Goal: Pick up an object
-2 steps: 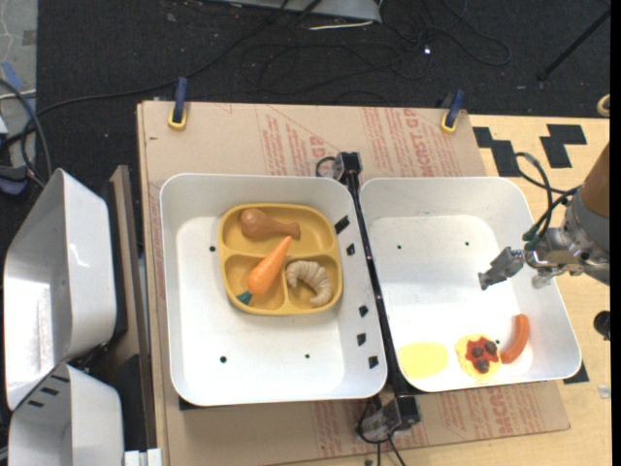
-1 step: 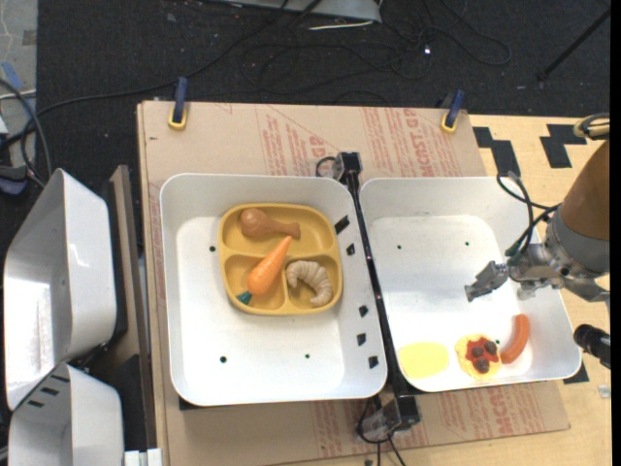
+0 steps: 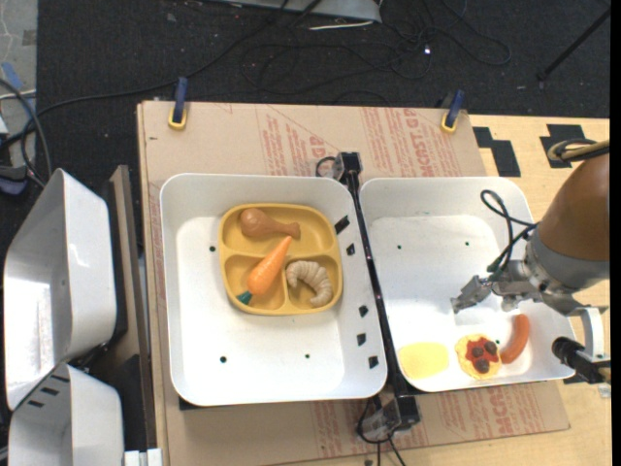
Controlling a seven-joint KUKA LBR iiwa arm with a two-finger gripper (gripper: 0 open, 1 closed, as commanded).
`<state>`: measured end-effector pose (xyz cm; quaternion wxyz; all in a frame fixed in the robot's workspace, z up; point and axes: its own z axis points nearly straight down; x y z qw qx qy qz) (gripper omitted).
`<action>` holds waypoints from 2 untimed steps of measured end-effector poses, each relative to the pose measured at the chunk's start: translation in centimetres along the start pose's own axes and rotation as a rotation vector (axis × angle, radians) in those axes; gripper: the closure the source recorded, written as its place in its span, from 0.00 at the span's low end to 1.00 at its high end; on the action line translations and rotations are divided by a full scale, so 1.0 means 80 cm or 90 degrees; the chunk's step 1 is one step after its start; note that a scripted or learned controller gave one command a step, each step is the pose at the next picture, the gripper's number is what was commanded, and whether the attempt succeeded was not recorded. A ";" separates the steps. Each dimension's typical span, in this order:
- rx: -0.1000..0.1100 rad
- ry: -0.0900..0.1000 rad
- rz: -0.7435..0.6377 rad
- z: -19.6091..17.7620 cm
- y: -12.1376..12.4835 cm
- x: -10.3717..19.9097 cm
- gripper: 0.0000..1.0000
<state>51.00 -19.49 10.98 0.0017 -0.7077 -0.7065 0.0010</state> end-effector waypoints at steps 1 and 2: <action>-0.003 -0.001 0.000 -0.016 0.001 0.000 1.00; -0.004 -0.002 0.001 -0.076 -0.007 -0.008 1.00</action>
